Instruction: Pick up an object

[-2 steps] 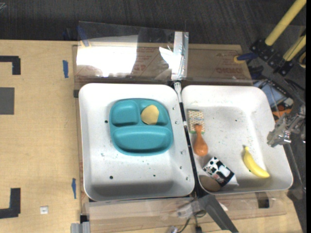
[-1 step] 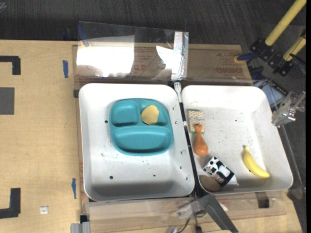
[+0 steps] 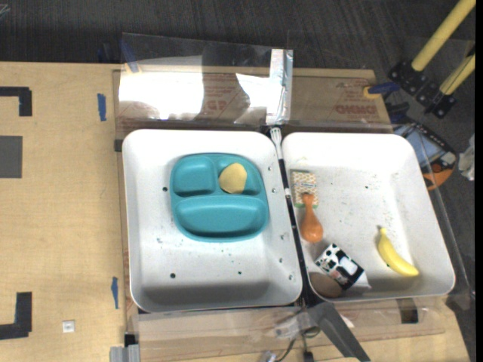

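The left bin (image 3: 143, 262) carries a teal divided plate (image 3: 219, 196), and a round yellow fruit (image 3: 233, 178) rests in the plate's upper right compartment. In the right bin (image 3: 362, 164), a yellow banana (image 3: 395, 253) lies near the front right. An orange drumstick-shaped toy (image 3: 311, 223) sits by the left wall, just below a small patterned piece (image 3: 304, 181). A black-and-white spotted object (image 3: 337, 264) rests at the front left, partly over a brown item (image 3: 324, 283).
A clear plastic sheet (image 3: 204, 89) stands behind the bins. Yellow-and-black stand legs (image 3: 438, 44) occupy the far right corner. A grey and orange part (image 3: 445, 170) sits just past the right bin's right rim. Cardboard bench (image 3: 53, 202) stretches out to the left.
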Available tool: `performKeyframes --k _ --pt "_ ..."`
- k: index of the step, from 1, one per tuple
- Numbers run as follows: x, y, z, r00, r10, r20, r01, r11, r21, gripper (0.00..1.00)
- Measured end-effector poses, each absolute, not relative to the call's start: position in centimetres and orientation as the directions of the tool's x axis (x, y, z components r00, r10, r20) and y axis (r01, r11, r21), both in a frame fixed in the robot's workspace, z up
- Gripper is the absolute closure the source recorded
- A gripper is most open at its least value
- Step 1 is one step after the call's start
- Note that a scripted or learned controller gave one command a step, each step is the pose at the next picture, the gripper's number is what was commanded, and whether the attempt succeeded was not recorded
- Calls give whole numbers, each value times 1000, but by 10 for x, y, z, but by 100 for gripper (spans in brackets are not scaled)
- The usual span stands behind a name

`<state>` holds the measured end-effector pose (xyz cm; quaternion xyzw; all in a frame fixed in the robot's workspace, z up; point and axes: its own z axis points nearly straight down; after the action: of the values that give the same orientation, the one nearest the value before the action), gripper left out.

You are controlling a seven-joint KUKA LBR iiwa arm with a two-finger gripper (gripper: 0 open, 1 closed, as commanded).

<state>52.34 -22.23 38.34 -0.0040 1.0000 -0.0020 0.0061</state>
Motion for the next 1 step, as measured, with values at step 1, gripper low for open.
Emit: performKeyframes --k 1 --pt "582 -222 415 -996 -84 -10 -84 996 -3 100"
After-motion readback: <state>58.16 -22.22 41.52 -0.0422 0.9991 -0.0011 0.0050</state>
